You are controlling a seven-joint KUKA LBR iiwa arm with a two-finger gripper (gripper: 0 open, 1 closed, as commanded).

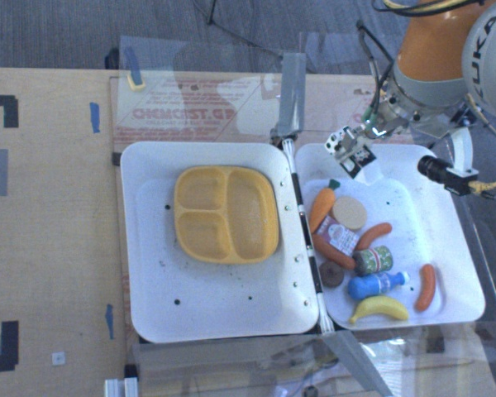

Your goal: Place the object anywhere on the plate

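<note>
Left bin [149,304]: yellow divided plate [226,214] sits a little toward its far side, three compartments, nothing on it. Right bin [459,246]: the objects cluster along its left and near parts. Carrot [321,208] by the left wall, tan round disc [349,214] just beside it, red-and-white packet [340,239] below those. A sausage [372,235] lies right of the packet, a green can [374,260] nearer, a dark round piece [331,275] left of the can. Blue bottle [377,284], then banana [379,308] at the near edge; a second sausage [428,287] lies apart on the right. My gripper [352,150] hangs over the right bin's far left corner, fingers parted, grasping nothing.
</note>
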